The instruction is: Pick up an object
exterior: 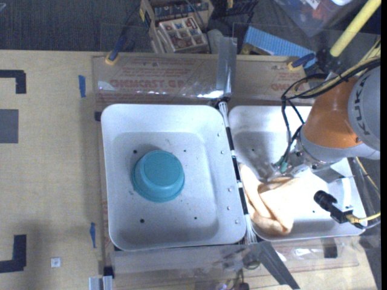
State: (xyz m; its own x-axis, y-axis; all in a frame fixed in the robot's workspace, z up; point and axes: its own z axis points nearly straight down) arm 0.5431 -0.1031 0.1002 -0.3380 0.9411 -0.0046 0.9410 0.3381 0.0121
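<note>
From the fixed camera above the bench, two shallow white bins sat side by side. In the left bin (121, 125), a teal plastic bowl (158, 175) lay upside down, a little left of the bin's middle, touching nothing else.

In the right bin (254, 122), a crumpled tan cloth (275, 207) lay bunched against the near left corner, its edge touching the wall shared with the left bin. The grey arm with its orange band (329, 122) reached in from the right, and the gripper (282, 169) was down at the far edge of the cloth, apparently touching its top fold. The tips were small, blurred and partly hidden by the wrist, so I could not tell how the jaws stood, nor whether any fabric was between them.

By my reckoning the cloth was the thing being tried for. It looked light, soft and limp. It would sag and drape once lifted, and a shallow pinch might slip off a single layer. The raised fold near the gripper seemed the best place to grip, taken deep enough to gather several layers. The bowl looked light and stiff but smooth and rounded, with only its lower rim offering a hold.
</note>
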